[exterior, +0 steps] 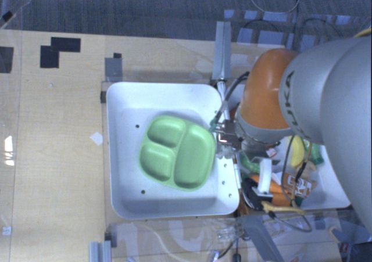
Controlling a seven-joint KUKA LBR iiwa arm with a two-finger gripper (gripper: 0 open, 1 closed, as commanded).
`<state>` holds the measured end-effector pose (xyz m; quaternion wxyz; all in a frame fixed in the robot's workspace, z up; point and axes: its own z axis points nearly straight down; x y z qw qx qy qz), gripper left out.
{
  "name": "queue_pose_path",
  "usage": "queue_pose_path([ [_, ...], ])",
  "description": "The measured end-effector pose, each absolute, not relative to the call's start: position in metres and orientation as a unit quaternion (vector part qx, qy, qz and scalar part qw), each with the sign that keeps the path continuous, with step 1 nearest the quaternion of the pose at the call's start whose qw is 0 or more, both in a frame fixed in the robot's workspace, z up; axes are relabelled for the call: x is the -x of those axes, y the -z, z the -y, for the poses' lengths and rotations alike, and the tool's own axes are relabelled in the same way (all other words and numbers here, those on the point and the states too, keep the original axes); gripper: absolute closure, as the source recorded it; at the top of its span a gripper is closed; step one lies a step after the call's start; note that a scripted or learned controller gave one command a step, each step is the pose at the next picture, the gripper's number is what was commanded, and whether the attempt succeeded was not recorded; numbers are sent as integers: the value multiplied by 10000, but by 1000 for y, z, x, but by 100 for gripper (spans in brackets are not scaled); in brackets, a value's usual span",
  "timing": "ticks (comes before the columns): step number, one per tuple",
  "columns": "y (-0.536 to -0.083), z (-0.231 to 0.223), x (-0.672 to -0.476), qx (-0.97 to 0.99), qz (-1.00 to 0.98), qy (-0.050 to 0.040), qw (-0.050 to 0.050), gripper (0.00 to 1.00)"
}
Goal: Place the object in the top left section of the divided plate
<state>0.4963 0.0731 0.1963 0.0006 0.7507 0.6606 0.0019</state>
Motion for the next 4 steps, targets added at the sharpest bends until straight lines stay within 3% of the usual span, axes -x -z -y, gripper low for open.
queue_pose_path([
  [1, -317, -136, -487, -7357, -6773, -20, 7, 100],
  [2, -200, -186, -487, -7171, -6970, -1, -1, 100],
  [4, -221, -186, -489, -7152, -6989, -28, 5, 100],
])
